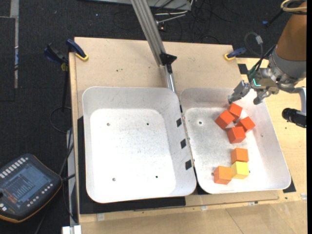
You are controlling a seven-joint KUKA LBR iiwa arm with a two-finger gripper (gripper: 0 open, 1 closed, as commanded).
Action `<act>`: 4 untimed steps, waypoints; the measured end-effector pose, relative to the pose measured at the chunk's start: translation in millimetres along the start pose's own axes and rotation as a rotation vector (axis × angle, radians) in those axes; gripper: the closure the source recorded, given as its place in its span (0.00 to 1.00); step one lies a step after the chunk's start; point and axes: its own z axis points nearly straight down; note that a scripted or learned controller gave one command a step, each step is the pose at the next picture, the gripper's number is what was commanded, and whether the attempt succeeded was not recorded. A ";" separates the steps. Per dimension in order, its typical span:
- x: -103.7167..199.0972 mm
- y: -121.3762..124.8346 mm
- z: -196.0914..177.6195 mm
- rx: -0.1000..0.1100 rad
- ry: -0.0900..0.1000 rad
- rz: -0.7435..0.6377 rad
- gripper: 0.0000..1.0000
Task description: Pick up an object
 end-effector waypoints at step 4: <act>9.4 -7.0 140.9 -0.004 0.000 0.004 1.00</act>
